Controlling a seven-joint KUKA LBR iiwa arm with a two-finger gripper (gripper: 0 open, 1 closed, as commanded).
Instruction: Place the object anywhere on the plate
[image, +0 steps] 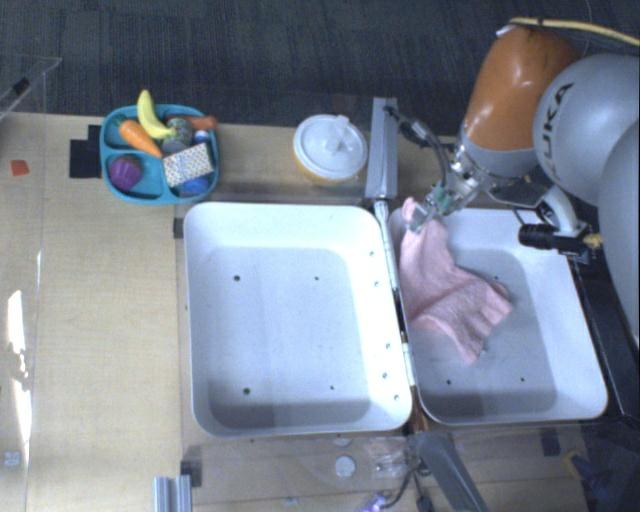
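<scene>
The gripper (436, 203) sits over the far left corner of the right bin (560, 400), its fingers pinching the top corner of a pink cloth (450, 295). The cloth hangs from that pinched corner and drapes down onto the bin floor, so its long axis runs from the far left corner toward the middle of the bin, slanting to the right as it comes nearer the camera. Its upper part is narrow and gathered against the bin's left wall; its lower part spreads wider and ends in a ragged, folded edge near the bin's centre.

The left bin (290, 330) lies just beside the right one, the 2 sharing a metal divider strip. Past the far edge of the left bin stands a round white and yellow lidded container (329, 148) on the wooden bench (90, 330). Toward the bench's far left corner rests a blue compartment tray (112, 185) holding a toy banana (151, 116), a toy carrot (138, 138), a purple toy (125, 172) and a speckled sponge-like block (190, 162). Dark carpet (250, 45) lies beyond the bench's far edge.
</scene>
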